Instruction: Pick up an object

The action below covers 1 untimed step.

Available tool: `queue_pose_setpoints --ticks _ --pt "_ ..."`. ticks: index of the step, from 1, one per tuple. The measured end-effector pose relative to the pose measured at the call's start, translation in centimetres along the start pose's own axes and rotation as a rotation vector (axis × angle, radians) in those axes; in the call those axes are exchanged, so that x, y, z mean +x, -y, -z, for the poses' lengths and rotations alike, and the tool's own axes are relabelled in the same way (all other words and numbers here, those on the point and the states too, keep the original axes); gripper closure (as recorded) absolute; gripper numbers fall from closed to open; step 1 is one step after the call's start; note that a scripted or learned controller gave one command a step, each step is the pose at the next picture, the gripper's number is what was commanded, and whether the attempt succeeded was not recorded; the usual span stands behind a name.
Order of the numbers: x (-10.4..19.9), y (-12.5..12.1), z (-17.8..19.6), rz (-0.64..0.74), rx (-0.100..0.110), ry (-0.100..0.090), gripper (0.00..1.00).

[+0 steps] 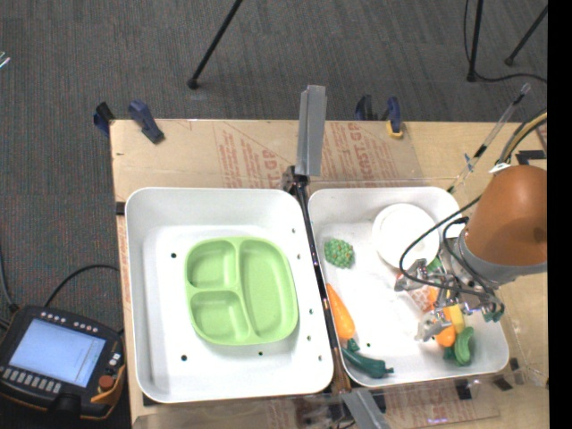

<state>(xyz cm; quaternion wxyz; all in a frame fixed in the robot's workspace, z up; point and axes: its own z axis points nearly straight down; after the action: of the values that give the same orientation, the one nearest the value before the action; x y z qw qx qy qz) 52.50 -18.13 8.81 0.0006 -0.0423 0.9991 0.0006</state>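
My gripper [444, 309] hangs low over the front right corner of the right bin [375, 206], cables looped around it. Right under it lies a small heap of toys: an orange and yellow piece [447, 332] and a green piece [464, 347], partly hidden by the gripper. Further left in the same bin are an orange carrot [340, 312], a dark green pepper [366, 362], a bumpy green ball [339, 253] and a small white round plate [400, 231]. The view does not show any toy clearly held.
The left bin [147, 239] holds a light green divided plate [241, 290]. A grey upright post [312, 132] stands behind the seam between the bins. Blue clamps [143, 119] grip the bench's back edge. A teach pendant [63, 356] lies at the front left.
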Motion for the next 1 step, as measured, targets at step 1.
queue_pose_setpoints --ticks 1 --pt "-0.18 -0.18 1.01 0.004 -0.001 0.003 1.00"
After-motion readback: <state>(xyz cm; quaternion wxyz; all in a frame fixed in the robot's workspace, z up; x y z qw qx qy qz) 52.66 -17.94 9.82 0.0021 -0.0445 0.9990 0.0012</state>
